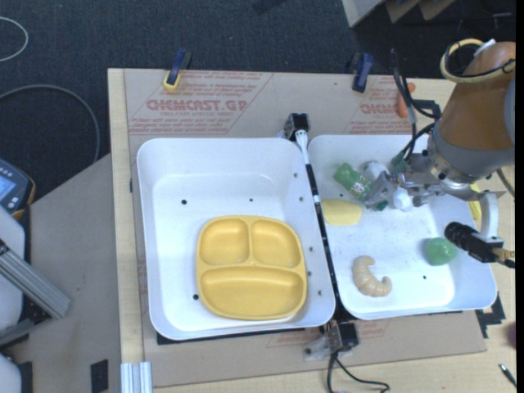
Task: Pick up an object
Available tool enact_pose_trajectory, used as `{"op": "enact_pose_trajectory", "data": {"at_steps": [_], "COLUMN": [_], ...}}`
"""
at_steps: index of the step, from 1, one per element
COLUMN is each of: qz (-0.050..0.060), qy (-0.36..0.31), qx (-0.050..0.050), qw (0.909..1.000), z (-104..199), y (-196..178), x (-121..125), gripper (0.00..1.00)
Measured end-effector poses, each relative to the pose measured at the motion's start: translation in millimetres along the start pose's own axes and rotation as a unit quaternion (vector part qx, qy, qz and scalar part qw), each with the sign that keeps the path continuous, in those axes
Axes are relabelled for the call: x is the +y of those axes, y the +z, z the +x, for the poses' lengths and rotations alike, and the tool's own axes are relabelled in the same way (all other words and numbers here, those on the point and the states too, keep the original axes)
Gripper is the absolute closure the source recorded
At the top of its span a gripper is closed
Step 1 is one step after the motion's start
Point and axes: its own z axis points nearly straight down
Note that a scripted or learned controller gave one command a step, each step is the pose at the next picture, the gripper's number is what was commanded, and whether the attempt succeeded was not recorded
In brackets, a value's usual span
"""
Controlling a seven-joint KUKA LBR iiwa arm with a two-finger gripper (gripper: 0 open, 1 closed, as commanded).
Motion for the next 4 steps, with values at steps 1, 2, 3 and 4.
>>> {"op": "enact_pose_trajectory", "data": {"at_steps": [1,2,3,4], "qz": [-0.010,-0.004,-0.012,0.008], "qy": [-0.003,-0.001,0.000,0.000], "qx": [0.000,-0.001,-0.002,0.000], "qw": [0.9999,1.0000,0.9999,1.0000], "z": [46.5,44.6,28.2,48.8], "y": [-193.7,-194.6,-348.3,-177.5], "x": [-58.2,-57.2,-76.8,-77.5], "gripper": [0.00,1.00,1.00,1.00]}}
